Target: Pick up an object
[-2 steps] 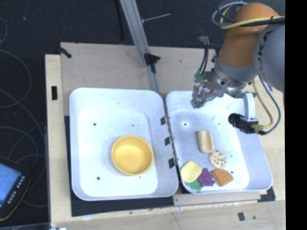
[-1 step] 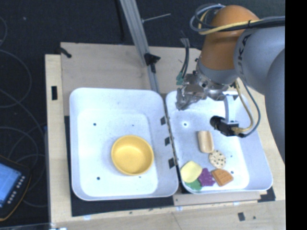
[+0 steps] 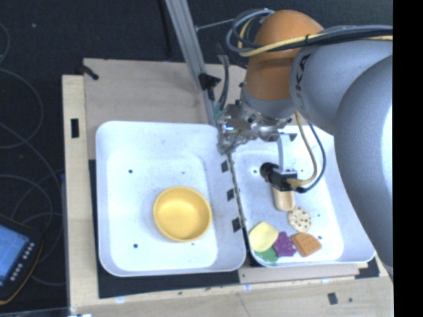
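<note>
Camera view, oblique from above: the hand (image 3: 231, 137) hangs over the far end of the seam between the two bins. Nothing is visibly in its grasp, and the wrist hides how far open it is, so that cannot be told. The step in hand is judged to be the approach to a target. It would be done best by moving off the shared rims before descending, then coming straight down centred on a piece with free space on two opposite sides. The bench (image 3: 132, 91) carries both containers. The left bin (image 3: 132, 183) holds only a yellow bowl (image 3: 182, 213), upright and well clear of the walls; it is wide, so a grip across its rim looks more promising than one around the body. The right bin (image 3: 325, 216) holds the small pieces, gathered towards its near end. A pale yellow piece (image 3: 263, 233) touches a green piece (image 3: 268, 253) at the near-left corner, with a purple piece (image 3: 285, 244) and an orange-brown wedge (image 3: 306, 244) just beside them. This crowding invites a double pick or a slip. A speckled disc (image 3: 299, 218) lies a little farther back. A tan stub (image 3: 284, 199), possibly a loose item, is the one nearest the hand.
</note>
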`<state>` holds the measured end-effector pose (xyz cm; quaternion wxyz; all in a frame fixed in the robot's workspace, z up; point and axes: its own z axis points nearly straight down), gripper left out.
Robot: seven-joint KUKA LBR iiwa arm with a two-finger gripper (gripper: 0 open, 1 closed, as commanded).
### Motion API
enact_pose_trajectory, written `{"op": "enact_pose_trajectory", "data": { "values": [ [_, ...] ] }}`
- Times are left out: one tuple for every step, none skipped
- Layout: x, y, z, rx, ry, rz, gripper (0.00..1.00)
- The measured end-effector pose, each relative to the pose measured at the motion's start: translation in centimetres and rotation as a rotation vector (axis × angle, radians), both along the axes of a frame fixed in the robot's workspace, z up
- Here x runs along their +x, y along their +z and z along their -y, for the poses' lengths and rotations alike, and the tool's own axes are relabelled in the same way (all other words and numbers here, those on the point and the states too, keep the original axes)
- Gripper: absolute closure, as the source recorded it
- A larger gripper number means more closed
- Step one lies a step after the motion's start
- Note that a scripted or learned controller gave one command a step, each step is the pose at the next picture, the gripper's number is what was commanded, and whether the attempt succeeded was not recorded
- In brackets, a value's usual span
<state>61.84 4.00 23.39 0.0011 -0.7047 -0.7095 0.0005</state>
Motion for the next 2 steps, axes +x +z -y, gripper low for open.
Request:
{"op": "enact_pose_trajectory", "data": {
  "values": [
    [-1.26,0.85,-4.90,0.002,0.001,0.000,1.00],
    [-1.22,0.79,-4.60,0.001,-0.004,-0.001,0.00]
  ]
}}
